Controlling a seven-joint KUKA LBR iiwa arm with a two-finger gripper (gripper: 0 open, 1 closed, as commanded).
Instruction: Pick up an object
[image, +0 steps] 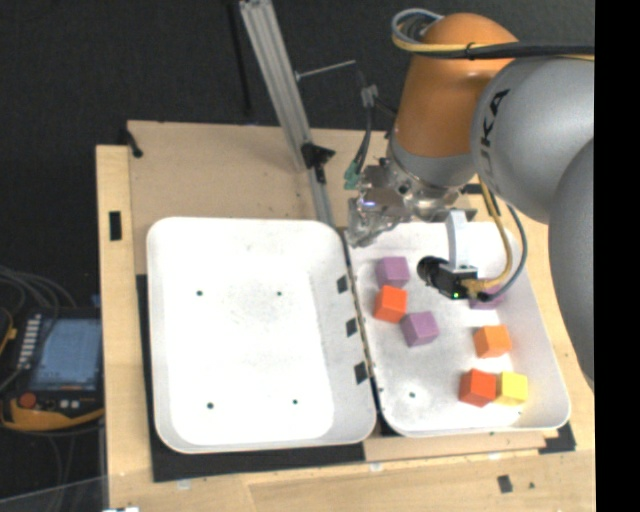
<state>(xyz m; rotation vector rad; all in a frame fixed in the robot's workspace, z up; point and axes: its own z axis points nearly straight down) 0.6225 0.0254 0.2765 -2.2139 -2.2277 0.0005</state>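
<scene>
Small matte cubes lie scattered in the right bin (540, 330): a purple cube (392, 269), an orange cube (391, 303), another purple block (419, 327), then orange and yellow ones (edges crisp) near the front. The gripper (372, 212) hangs over that bin's far-left corner. The smooth left bin (240, 330) sits on a plywood bench (215, 170).

Two white bins (250, 330) are sitting on a tan bench (220, 170), the right one showing two purple blocks (393, 269), three orange blocks (391, 303) and one yellow block (514, 387), under a grey arm (540, 130) wearing an orange band (450, 80).
</scene>
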